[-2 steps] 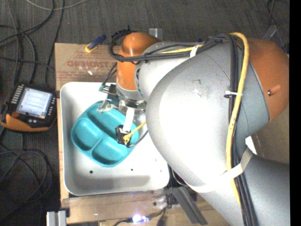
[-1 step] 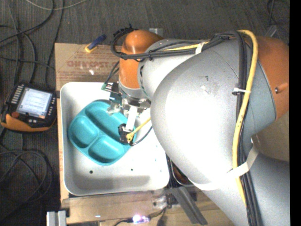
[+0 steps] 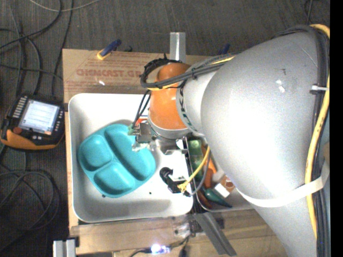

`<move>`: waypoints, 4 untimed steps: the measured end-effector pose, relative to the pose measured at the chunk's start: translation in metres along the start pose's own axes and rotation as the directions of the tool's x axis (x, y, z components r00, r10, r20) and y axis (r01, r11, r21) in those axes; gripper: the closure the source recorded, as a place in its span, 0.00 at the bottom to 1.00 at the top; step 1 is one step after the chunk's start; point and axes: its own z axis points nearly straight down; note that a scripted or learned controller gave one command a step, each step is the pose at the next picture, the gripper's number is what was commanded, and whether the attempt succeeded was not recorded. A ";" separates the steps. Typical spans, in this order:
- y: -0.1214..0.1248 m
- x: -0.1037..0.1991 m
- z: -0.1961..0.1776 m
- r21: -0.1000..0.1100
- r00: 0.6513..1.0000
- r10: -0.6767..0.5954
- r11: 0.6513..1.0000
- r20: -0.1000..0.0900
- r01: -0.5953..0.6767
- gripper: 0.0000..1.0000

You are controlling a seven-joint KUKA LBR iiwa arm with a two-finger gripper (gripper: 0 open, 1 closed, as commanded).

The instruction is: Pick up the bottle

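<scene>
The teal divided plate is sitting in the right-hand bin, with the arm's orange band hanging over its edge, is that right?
Not quite. The camera view shows the teal divided plate lying in the left bin, not the right-hand one. The rest holds: the arm's orange band hangs over the plate's right edge.

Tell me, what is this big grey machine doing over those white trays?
A grey robot arm with an orange band is reaching in over two shallow white bins. Its task is to pick up a bottle. The arm's wrist sits low over the left bin, right beside a teal divided plate lying there. The arm hides most of the right bin, where a few small items peek out, one of them orange. I cannot make out the bottle, or whether anything has been grabbed.
</scene>
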 end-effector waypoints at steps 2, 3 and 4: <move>-0.001 0.015 -0.011 0.055 0.996 0.087 0.995 0.038 -0.089 1.00; -0.007 0.018 -0.010 0.054 0.990 0.135 0.989 0.045 -0.137 1.00; -0.007 0.019 -0.010 0.051 0.986 0.163 0.985 0.046 -0.165 1.00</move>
